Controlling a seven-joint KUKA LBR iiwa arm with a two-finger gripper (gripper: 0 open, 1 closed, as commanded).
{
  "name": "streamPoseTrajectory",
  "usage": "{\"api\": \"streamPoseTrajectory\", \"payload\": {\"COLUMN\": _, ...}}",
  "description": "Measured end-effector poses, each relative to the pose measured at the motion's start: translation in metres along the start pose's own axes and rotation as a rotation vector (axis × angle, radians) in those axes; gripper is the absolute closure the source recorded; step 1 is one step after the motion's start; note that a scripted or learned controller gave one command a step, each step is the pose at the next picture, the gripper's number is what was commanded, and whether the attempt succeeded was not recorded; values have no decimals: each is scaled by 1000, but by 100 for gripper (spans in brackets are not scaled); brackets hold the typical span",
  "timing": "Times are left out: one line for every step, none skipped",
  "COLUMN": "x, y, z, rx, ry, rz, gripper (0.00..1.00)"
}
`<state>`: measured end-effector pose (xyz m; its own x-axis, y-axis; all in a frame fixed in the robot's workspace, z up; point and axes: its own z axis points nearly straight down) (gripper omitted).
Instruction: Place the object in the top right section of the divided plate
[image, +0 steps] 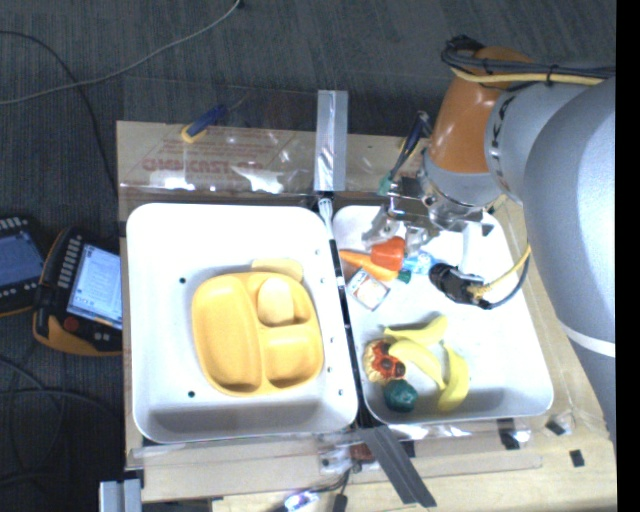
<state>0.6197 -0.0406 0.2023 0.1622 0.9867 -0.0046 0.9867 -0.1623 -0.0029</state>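
A yellow divided plate (225, 335) lies in the left bin (160, 300). A cream, egg-shaped object (275, 300) rests in the plate's top right section. My gripper (400, 238) hangs low over the far left part of the right bin (510, 350), directly above the thick end of an orange carrot (372, 262). The gripper is well apart from the plate, across the wall between the bins. From this angle the wrist hides how the gripper meets the carrot.
The right bin also holds yellow bananas (432, 352), a red and yellow fruit (379, 360), a dark green ball (401, 397), a small clear cube (369, 292) and a bit of blue (415, 266). A pale yellow piece (278, 268) lies just behind the plate.
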Motion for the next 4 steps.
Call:
{"api": "streamPoseTrajectory", "payload": {"x": 31, "y": -76, "z": 21, "rx": 3, "ry": 1, "rz": 116, "gripper": 100}}
{"api": "streamPoseTrajectory", "payload": {"x": 41, "y": -145, "z": 9, "rx": 3, "ry": 4, "rz": -177, "gripper": 100}}
{"api": "streamPoseTrajectory", "payload": {"x": 95, "y": -154, "z": 21, "rx": 3, "ry": 3, "rz": -238, "gripper": 100}}
{"api": "streamPoseTrajectory", "payload": {"x": 94, "y": -154, "z": 21, "rx": 3, "ry": 4, "rz": -248, "gripper": 100}}
